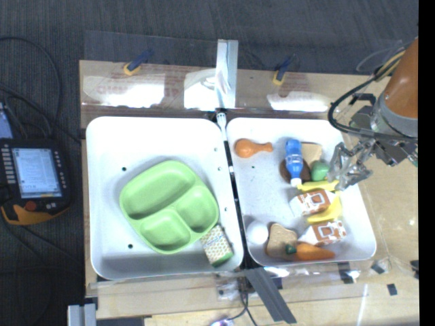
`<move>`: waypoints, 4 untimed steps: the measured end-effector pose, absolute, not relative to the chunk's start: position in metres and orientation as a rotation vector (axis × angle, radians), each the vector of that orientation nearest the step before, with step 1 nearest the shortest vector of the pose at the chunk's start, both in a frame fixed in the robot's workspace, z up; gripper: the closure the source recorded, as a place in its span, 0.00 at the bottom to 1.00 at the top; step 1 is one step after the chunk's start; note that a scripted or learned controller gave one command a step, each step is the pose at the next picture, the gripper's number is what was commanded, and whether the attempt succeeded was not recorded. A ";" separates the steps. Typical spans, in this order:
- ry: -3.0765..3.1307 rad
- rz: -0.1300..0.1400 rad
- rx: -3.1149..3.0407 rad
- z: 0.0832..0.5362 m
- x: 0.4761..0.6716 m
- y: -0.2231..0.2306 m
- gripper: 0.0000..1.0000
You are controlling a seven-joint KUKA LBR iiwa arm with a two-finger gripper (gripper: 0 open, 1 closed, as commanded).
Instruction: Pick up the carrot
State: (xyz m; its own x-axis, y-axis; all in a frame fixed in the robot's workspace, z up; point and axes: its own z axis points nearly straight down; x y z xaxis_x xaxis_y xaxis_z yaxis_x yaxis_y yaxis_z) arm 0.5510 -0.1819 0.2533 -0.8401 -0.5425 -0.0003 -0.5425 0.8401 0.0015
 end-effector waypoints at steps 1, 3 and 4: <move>-2.812 0.001 1.414 0.308 0.560 -0.191 1.00; -2.181 -0.004 2.267 0.337 0.508 -0.222 1.00; -1.745 -0.007 2.617 0.315 0.490 -0.210 1.00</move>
